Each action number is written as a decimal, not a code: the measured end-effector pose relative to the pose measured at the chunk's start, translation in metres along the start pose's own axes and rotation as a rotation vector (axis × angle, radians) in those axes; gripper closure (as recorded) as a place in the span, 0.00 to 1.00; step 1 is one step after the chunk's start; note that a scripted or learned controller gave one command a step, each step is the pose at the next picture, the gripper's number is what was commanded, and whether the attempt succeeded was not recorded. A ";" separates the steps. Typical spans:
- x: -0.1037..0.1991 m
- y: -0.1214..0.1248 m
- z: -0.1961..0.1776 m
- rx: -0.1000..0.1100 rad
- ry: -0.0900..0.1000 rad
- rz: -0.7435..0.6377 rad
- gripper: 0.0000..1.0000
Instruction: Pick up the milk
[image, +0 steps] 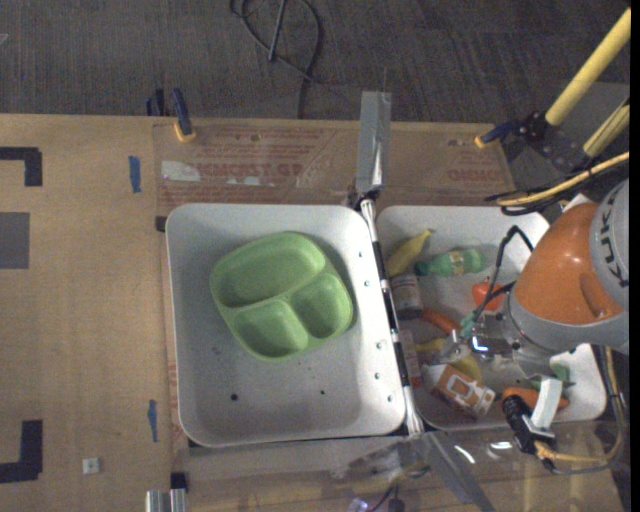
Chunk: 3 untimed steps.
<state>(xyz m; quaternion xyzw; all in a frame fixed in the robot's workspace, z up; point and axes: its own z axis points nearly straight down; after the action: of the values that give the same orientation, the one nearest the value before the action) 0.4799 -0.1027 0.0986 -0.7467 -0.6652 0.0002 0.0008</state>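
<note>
Gripper (478, 340) of mine hangs low over the middle of the right bin (450, 222), in the right part of the frame, and from this slanted view I cannot tell whether it is open or closed; nothing shows held in it. The milk carton (462, 388) lies just below it in the picture, toward the bottom edge of that bin and slightly to the left. It rests on its side, with its long axis slanting from upper left down to lower right. So the move I judge to be next is a short shift toward the frame's bottom and a turn of the wrist to close across the carton's narrow width, not along its length. Clutter crowds the spot. A carrot (440, 322) lies just left of my gripper and above the carton. A brown bottle (405, 295) sits against the wall shared by the two bins, and a small orange piece (518, 393) lies close to the carton's right end. Farther up the frame, well clear of the carton, are a banana (408, 250), a green bottle (450, 263) and a red thing (485, 295). The carton's left end is near the shared wall, which leaves little room there. The left bin (260, 400) holds a green divided plate (282, 295), well apart from all this.
</note>
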 end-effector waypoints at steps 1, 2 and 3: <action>-0.006 0.024 -0.103 0.002 -0.002 0.290 0.00; -0.005 0.009 -0.004 -0.021 0.002 0.373 0.00; -0.032 0.053 -0.076 0.003 -0.001 0.445 0.00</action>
<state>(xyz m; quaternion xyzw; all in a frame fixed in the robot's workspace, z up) 0.5287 -0.1408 0.1742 -0.8750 -0.4840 0.0019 0.0014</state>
